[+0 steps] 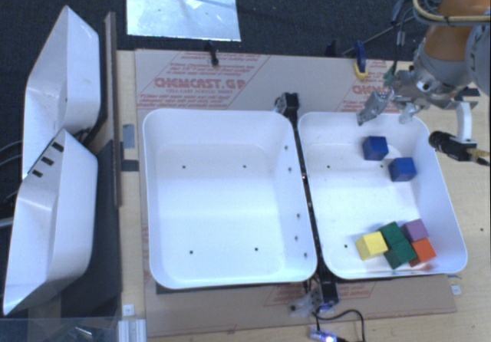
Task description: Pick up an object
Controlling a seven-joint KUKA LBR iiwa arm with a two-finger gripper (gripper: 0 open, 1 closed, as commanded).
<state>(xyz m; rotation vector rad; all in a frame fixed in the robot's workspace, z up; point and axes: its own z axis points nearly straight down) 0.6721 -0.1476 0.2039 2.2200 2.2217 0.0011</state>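
Hand (pixel 390 105) above right bin's far edge, blue block (pixel 375 148) just below.

You see the grey two-finger gripper (pixel 390 106) hanging open above the right white bin's (pixel 453 202) far rim. Just below its fingers (pixel 371 110) sit two small blue cubes (pixel 375 148); coloured blocks (pixel 395 244) lie well beyond.
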